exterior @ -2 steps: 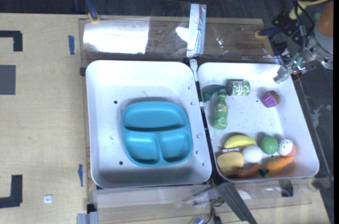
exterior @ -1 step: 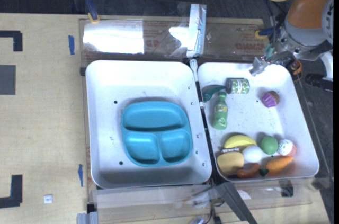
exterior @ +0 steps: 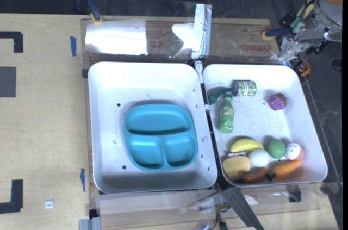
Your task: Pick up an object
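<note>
Overhead slanted view of the table (exterior: 43, 115) with two white bins side by side. The left bin (exterior: 103, 169) carries a blue divided tray (exterior: 160, 135). The right bin (exterior: 304, 115) carries the candidate objects. A green bottle (exterior: 226, 113) lies near the bin's 9 o'clock wall, its long axis running 12 to 6 o'clock, cap toward 12. A green-labelled can (exterior: 244, 87) lies on its side just beyond the bottle at 12 o'clock, long axis 9 to 3 o'clock. A purple piece (exterior: 277, 101) sits apart toward 2 o'clock. Along the 6 o'clock wall a cluster is packed together: a yellow banana (exterior: 246, 144) with its long axis roughly 9 to 3 o'clock, a white egg (exterior: 259, 159), a green ball (exterior: 276, 148), a tan piece (exterior: 236, 167), an orange carrot (exterior: 285, 168) lying 8 to 2 o'clock, and a dark red piece (exterior: 255, 175).

The gripper (exterior: 296, 44) hangs outside the right bin, beyond its 1 o'clock corner, well apart from every object; whether the jaws stand wide or narrow cannot be told. Nothing is seen held.

Judged risks: a descent into the crowded cluster would likely nudge neighbours or close on two items at once; the can and bottle, being round, may roll if the jaws close along their long axes; items hard against the wall leave little room for one finger.
</note>
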Available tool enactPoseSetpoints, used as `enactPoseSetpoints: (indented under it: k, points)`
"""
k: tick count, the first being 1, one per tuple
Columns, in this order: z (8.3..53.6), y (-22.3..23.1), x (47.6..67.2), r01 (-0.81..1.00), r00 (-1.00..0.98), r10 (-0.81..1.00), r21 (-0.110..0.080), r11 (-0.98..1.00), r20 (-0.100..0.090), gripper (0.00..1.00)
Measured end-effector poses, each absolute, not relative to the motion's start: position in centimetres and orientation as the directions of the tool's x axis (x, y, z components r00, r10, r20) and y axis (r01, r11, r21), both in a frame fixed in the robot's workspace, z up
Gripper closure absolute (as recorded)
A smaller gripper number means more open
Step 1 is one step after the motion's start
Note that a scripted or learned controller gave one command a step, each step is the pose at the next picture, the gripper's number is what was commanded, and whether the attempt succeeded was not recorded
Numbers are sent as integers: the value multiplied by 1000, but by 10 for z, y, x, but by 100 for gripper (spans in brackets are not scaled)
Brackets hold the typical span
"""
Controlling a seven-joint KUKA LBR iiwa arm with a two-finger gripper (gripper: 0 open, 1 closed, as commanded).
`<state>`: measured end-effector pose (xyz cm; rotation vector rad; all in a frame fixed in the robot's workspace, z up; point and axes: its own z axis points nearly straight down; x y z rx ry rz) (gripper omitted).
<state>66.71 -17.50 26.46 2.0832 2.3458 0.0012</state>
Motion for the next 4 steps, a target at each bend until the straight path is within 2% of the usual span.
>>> enactPoseSetpoints:
  k: [1, 2, 3, 4]
  points:
    - [235, -124, 630, 989, -151, 989, -4, 151, 2, 100]
    - [236, -125, 630, 989, -149, 989, -4, 149, 1, 0]
    - [245, -124, 630, 989, -150, 989, -3, 150, 1, 100]
    - [245, -124, 630, 989, -150, 989, -4, 150, 1, 0]
